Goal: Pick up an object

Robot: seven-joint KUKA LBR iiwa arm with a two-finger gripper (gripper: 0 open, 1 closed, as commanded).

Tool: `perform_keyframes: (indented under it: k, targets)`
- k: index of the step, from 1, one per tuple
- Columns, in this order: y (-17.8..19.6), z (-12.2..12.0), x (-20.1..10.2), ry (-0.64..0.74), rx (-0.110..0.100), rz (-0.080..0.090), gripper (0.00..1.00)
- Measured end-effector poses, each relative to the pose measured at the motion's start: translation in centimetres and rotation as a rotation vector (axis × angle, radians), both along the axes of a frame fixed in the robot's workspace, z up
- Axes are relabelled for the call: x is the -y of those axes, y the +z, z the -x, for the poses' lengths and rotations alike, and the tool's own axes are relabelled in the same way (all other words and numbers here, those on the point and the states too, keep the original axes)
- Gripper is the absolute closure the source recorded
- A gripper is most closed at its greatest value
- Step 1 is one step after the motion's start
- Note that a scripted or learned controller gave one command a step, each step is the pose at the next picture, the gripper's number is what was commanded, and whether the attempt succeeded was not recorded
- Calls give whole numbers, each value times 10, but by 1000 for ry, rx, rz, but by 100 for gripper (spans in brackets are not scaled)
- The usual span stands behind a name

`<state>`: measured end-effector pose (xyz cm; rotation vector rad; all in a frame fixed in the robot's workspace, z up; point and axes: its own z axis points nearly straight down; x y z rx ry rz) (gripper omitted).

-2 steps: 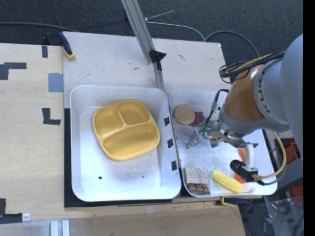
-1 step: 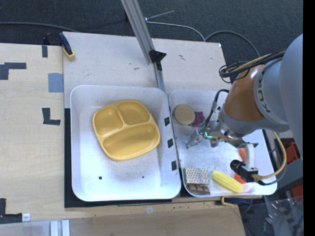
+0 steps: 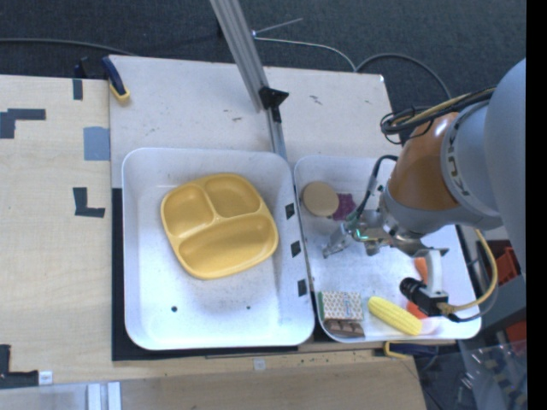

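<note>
The right bin [image 3: 376,273] holds a tan round disc [image 3: 320,199] at its far left, with a small purple object [image 3: 344,205] beside it. Along the near edge lie a brown-and-white patterned block [image 3: 343,309] and a yellow corn cob [image 3: 394,314]. An orange object [image 3: 419,267] shows partly beside the wrist. My gripper [image 3: 342,239] hangs low over the middle of the right bin, just below the disc and the purple object. Nothing visibly sits in its grasp.
The left bin [image 3: 145,297] carries a yellow divided plate [image 3: 220,224]. A metal pole [image 3: 244,45] slants down to the wall between the bins. A blue-and-yellow tool [image 3: 115,79] lies on the bench at the far left. My grey arm covers the right bin's far right side.
</note>
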<state>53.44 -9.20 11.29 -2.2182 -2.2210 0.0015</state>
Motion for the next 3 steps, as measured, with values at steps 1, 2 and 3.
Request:
perform_keyframes:
  k: [1,2,3]
  targets:
    - [0,0,0,0,0,0,0]
    - [10,0,-1,1,-1,-1,100]
    - [9,0,-1,1,-2,-2,0]
